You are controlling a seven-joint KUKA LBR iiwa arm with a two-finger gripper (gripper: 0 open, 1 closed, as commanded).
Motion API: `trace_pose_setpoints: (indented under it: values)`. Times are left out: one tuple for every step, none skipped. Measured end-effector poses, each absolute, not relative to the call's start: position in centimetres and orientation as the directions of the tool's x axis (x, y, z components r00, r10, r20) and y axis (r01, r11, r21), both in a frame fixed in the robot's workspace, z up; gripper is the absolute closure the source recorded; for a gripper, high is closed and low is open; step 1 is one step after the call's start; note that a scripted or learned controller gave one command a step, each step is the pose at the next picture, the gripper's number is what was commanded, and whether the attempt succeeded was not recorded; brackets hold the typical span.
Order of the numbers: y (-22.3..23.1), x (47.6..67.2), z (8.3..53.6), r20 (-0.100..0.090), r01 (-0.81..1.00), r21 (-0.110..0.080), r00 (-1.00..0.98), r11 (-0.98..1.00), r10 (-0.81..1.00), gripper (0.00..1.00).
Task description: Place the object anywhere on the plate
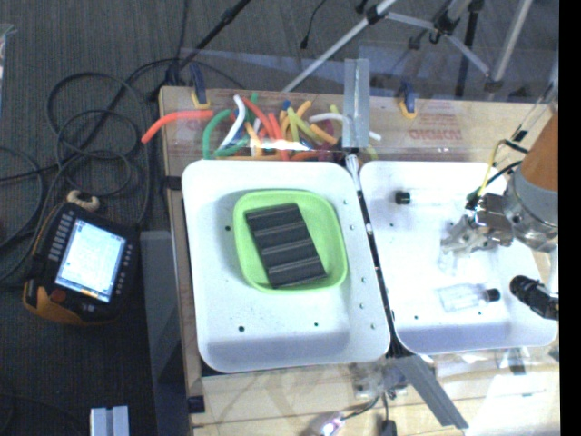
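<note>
ribbed dark block [286, 243] (rectangular) on green plate [334, 234]

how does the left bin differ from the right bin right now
The left bin holds a green plate bearing a dark ridged block; the right bin holds a small clear object. The gripper is over the right bin, not the left. Both are shallow and white.

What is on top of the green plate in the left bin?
A dark grey ribbed block lies on the green plate, slightly angled, covering most of its middle. The plate's rim shows all around it; the plate surface beneath the block is hidden.
</note>
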State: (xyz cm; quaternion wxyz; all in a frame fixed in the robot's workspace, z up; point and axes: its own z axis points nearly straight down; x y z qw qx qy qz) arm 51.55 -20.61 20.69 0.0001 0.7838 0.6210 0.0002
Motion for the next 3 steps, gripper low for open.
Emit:
trace_pose_setpoints:
  values:
    - [-20.6,51.5,20.7,0.0,0.973,0.0,0.229,-0.229,0.973,0.0]
    - [-20.9,51.7,21.8,0.0,0.972,-0.001,0.234,-0.234,0.972,0.0]
    - [-20.9,51.3,23.7,-0.001,0.972,0.004,0.235,-0.235,0.972,0.0]
